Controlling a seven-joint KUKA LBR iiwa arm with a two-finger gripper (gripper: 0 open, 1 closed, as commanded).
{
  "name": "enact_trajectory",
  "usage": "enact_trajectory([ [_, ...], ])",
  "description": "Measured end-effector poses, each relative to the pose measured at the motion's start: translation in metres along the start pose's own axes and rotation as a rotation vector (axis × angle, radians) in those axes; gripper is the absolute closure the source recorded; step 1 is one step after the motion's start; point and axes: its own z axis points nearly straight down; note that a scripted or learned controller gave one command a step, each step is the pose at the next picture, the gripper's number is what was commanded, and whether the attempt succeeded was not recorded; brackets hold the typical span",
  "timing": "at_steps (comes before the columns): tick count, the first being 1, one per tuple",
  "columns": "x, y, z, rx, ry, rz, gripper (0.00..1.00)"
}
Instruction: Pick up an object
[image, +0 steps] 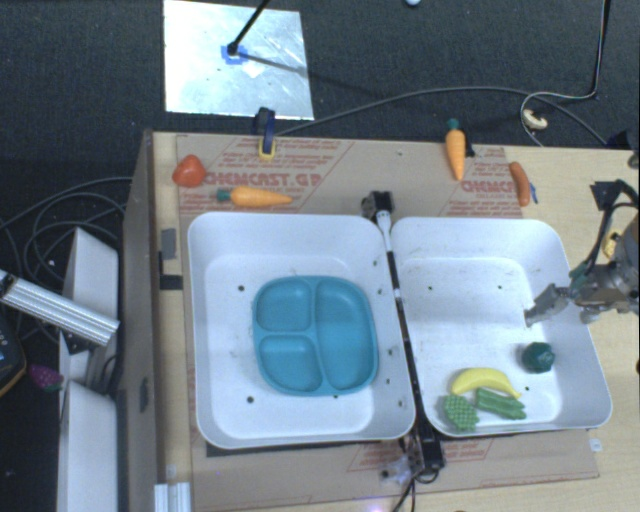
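The claw (545, 303) is small and blurry, so how its fingers stand is hard to see. Behind it, the arm (618, 270) is cut off by the right edge.

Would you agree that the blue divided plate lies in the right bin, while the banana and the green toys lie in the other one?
Not quite: the camera view shows the blue divided plate in the left bin. The banana and the green toys lie in the other one, the right bin.

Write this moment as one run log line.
gripper: above right bin, nothing held | nearest: dark green ball | banana, two green toys: front of bin | left bin: blue plate
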Motion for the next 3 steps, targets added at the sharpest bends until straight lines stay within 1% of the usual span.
enact_trajectory([
  [1, -0.025, 0.014, 0.103, 0.002, 0.001, 0.002, 0.0],
  [2, -0.025, 0.01, 0.154, 0.0, 0.0, 0.002, 0.0],
  [3, -0.026, 0.011, 0.143, -0.003, -0.001, 0.0, 1.0],
])
